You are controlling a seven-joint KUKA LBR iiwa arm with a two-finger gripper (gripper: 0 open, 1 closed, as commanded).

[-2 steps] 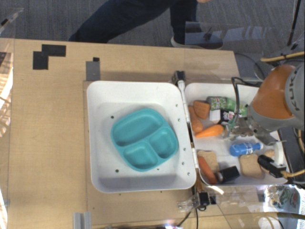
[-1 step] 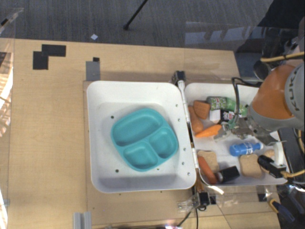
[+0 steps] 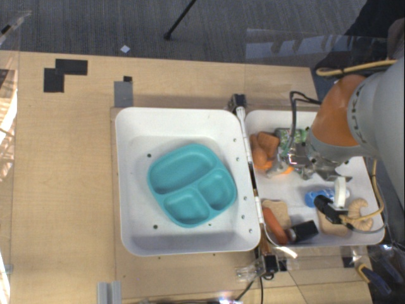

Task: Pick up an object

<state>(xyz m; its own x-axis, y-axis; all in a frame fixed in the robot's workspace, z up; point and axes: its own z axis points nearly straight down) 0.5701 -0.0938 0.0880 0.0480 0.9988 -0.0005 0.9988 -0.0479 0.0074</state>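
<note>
A: Where are the arm and the objects?

B: The gripper hangs in the right bin, at 9 o'clock of the wrist, near an orange toy. I cannot tell its grip.

A: Which step?

B: Likely reaching. Next: settle over 1 object, close, lift. The left bin holds a teal divided tray.

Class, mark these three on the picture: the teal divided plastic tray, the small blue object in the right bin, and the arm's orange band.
Teal divided plastic tray [image 3: 192,183]: camera view, central ridge.
Small blue object [image 3: 312,199]: camera view, its top.
Orange band [image 3: 335,114]: camera view, middle of band.
</note>
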